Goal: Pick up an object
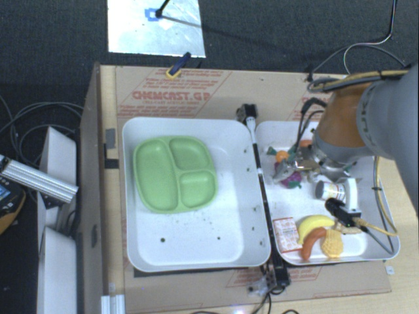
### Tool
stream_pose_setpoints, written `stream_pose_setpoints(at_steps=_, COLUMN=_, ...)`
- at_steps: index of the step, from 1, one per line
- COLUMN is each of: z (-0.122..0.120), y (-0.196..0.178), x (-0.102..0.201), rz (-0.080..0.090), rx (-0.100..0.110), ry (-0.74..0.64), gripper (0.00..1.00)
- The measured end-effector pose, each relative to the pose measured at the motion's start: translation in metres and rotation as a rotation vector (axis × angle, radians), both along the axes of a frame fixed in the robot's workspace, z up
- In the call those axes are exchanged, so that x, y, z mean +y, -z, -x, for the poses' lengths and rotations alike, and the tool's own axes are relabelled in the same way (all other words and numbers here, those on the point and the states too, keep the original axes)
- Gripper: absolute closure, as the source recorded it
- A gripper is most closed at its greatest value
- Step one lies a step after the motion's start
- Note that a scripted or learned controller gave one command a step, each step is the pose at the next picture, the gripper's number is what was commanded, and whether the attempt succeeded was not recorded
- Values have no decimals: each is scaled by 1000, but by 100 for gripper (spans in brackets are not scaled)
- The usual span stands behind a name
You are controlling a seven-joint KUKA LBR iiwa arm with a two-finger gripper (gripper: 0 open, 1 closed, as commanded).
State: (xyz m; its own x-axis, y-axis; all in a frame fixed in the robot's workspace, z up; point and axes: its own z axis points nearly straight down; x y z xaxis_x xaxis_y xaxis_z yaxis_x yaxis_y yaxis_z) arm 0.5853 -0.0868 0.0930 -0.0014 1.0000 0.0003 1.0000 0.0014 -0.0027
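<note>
Dark carpet surrounded a cardboard-topped desk (196, 90) that bore two shallow white bins side by side. Low in the right bin (376, 250), the gripper (292, 169) sat among a small heap of toys, and whether it was open or closed could not be told. Just beside it lay a purple piece (291, 180) and an orange piece (281, 155), the likeliest things to pick. Above, the grey arm (386, 120) with its orange band (340, 120) reached in from the right. A good grasp would probably need the gripper centred on one piece and clear of its neighbours before lifting straight up. Nearer the bin's front lay a yellow banana (314, 223), a red sausage (313, 243), a waffle-like piece (332, 243) and a small packet (285, 230). The bin wall and dangling cables (383, 224) could get in the way. The left bin (190, 247) held a green divided plate (175, 173).
</note>
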Motion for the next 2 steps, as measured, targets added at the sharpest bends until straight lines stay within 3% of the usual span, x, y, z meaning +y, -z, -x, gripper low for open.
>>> stream_pose_setpoints(at_steps=1, z=-2, y=-12, x=0, rz=0, rx=-4, ry=-2, gripper=100)
stream_pose_setpoints(at_steps=2, z=9, y=-92, x=56, rz=0, rx=-6, ry=-3, gripper=100)
